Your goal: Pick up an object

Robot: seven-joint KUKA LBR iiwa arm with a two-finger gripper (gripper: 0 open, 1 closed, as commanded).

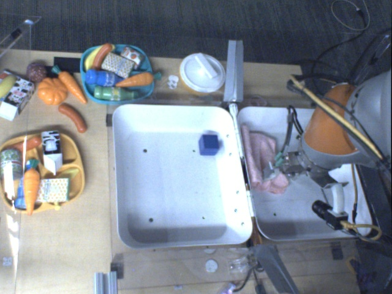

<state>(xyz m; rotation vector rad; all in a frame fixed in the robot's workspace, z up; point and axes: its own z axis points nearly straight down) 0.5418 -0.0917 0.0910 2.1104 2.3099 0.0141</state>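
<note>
Camera view puts your gripper [280, 166] low in the right bin [269, 225], right at the pink cloth [262, 158] — the cloth lies along the bin's left wall, long axis running near-to-far, just left of the gripper. Whether it has hold of the cloth you cannot tell. Your arm [343, 127] reaches in from the right, wrist bent down.

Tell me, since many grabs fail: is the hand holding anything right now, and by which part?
Cannot be told. The hand sits at the pink cloth in the right bin, against its right edge, but a grip isn't visible.
</note>
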